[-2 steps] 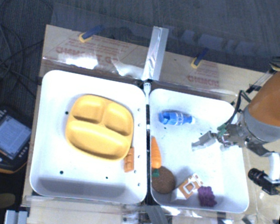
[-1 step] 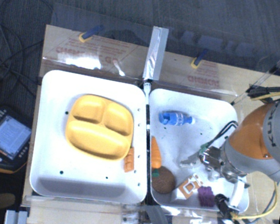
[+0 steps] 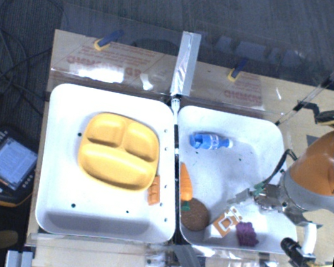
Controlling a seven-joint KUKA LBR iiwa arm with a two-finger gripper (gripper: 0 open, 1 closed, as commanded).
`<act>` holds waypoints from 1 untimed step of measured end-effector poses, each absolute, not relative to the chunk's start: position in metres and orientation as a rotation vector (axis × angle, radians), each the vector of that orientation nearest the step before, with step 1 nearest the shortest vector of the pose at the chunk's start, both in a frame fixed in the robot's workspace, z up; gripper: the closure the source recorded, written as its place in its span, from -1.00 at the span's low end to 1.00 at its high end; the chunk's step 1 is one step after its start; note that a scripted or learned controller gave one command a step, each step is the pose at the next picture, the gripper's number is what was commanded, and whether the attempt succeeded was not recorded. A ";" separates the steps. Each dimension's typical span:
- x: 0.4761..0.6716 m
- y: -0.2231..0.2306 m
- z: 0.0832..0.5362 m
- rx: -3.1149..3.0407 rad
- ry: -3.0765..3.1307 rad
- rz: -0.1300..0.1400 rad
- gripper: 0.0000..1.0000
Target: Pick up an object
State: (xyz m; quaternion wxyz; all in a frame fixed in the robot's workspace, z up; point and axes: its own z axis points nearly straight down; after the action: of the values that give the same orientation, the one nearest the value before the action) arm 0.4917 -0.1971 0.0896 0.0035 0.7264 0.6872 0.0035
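Right bin (image 3: 262, 130): pincer (image 3: 246, 199) state unclear; orange-white block (image 3: 226, 224) just below it.

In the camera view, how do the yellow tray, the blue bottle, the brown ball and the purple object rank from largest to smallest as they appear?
1. yellow tray, by far the largest
2. blue bottle
3. brown ball
4. purple object

The bottle is longer than the ball but slimmer, so that pair is close.

Single fixed cam, mounted above the surface (image 3: 325, 99), looks down at a slant from mid range. Both white bins sit side by side near frame ctr: left bin (image 3: 53, 206), right bin (image 3: 262, 130). Arm (image 3: 322, 171) enters from frame right. Floor w/ cables runs along top and left edges.
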 end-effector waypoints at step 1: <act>0.488 -0.138 0.090 2.220 2.204 0.008 -1.00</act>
State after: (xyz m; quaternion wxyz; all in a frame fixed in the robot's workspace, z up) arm 0.4879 -0.1385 0.0897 0.0068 0.7097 0.7045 0.0025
